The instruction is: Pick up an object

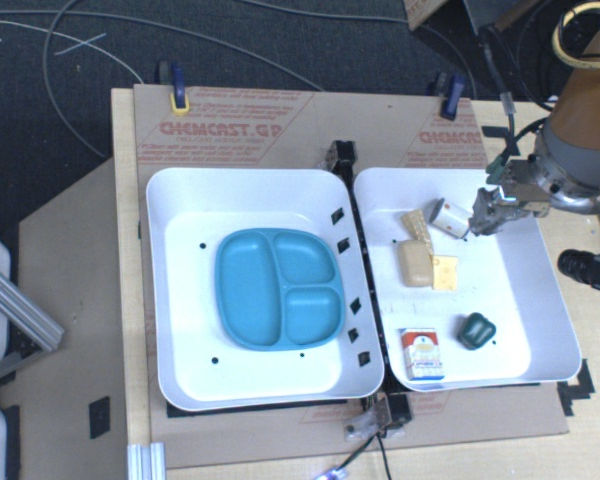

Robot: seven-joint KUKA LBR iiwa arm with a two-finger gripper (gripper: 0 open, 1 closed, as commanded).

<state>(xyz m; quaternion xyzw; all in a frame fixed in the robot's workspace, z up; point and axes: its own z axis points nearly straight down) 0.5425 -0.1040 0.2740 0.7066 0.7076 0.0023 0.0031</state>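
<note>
Gripper (480,218) touching small grey-white object (448,217), right bin's (540,298) upper part.

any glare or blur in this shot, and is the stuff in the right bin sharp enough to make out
Camera view: even, soft lighting, with mild glare on the white bin walls; the blue plate is crisp. In the right bin the small carton and dark green object read clearly; the gripper is slightly soft.
</note>
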